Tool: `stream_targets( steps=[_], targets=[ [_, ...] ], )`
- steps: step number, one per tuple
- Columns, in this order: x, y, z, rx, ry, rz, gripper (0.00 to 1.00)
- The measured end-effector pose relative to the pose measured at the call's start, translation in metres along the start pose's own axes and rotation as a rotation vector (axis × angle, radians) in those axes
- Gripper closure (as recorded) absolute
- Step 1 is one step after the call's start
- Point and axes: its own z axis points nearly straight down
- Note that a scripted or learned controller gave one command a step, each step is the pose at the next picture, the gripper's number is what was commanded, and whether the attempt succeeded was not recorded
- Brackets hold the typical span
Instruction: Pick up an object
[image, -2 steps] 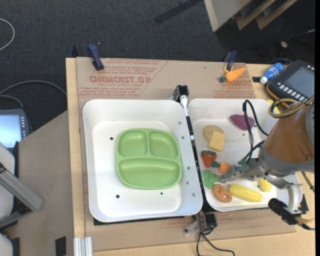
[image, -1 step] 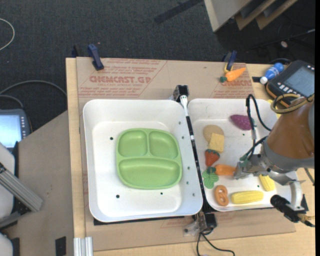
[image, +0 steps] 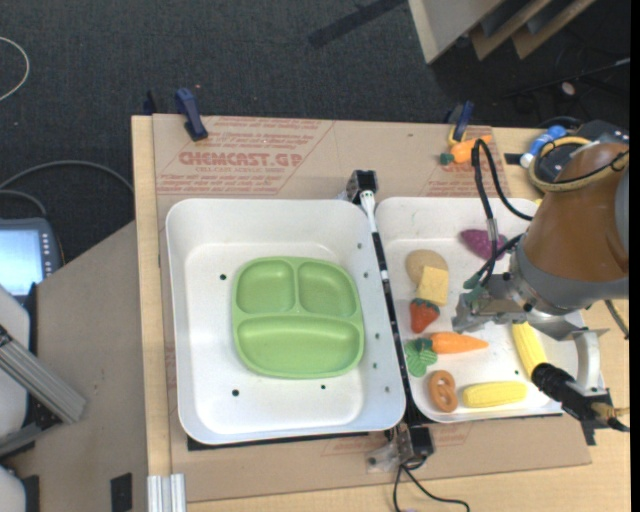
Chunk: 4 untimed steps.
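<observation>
Now your gripper (image: 478, 305) hangs low over the right bin (image: 400, 215), beside the toy food.
You cannot tell from this view whether it is parted or closed. At its 6 o'clock lies the carrot (image: 458, 344), just beside it; cheese (image: 433, 285) and strawberry (image: 424, 314) sit at 9, crowding the divider edge. Corn cobs (image: 493, 394) hug the near rim. Open room lies in the left bin (image: 190, 300), around its green plate (image: 297, 317).
</observation>
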Motion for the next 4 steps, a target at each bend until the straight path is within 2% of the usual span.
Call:
stream_targets(
  steps=[1,3,4],
  targets=[
    [0.055,-0.001,-0.003,0.007,0.001,0.001,1.00],
    [0.255,-0.001,0.019,0.008,0.001,-0.002,1.00],
    [0.190,0.014,0.039,0.015,-0.003,0.015,1.00]
  ],
)
